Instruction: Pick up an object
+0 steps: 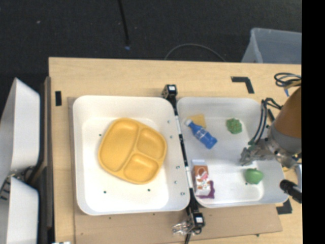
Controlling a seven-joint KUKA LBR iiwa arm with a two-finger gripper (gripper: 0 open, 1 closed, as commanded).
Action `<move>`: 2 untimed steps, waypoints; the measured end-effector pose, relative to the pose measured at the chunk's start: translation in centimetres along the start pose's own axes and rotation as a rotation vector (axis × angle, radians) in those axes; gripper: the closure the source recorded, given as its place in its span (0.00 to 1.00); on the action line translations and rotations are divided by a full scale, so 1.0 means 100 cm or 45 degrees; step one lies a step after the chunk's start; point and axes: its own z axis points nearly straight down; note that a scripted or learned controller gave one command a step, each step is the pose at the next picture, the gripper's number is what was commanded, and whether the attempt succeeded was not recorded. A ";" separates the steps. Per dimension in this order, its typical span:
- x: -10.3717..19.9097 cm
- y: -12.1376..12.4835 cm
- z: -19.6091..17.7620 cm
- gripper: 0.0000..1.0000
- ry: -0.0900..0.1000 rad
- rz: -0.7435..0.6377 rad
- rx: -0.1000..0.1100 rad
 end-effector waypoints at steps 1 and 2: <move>-0.004 -0.004 -0.062 1.00 -0.001 -0.004 -0.004; -0.005 -0.010 -0.123 1.00 -0.001 -0.010 -0.004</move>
